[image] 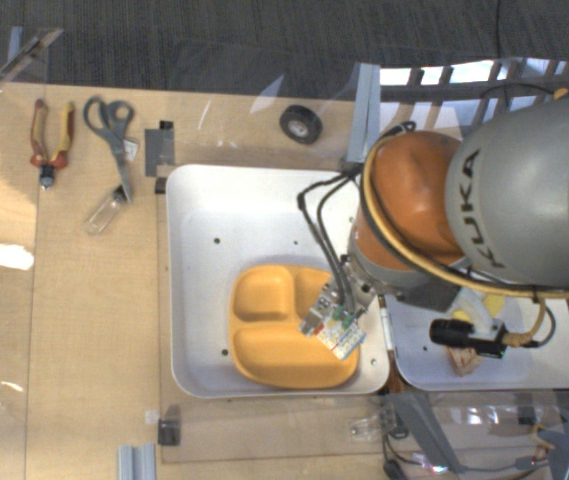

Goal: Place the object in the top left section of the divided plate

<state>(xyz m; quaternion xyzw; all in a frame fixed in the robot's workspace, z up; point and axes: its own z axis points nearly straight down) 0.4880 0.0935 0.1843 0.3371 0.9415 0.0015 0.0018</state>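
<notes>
My gripper (336,318) hangs over the right part of the yellow divided plate (269,353), which sits in the lower middle of the frame inside the left white bin (199,268). From this angle my own wrist covers most of the tool, and I cannot tell how it is set or whether it has anything in it.

A small pale, speckled piece (345,341) shows just below the tool tip, at the plate's right edge. It may be the object or part of my tool; too small and cluttered to decide.

Plate layout as seen: one rounded section at the upper left (262,295), one long section along the bottom, and a third at the upper right mostly under my wrist. The upper left section looks bare yellow, nothing resting in it.

In the right white bin (564,373) lie a dark item (456,334) and a tan one (465,361), near the lower right of the frame.

Judgement: placement not yet done. I am above the plate but right of the target section. Remaining: shift toward frame left, over the upper left section, lower, release, withdraw.
</notes>
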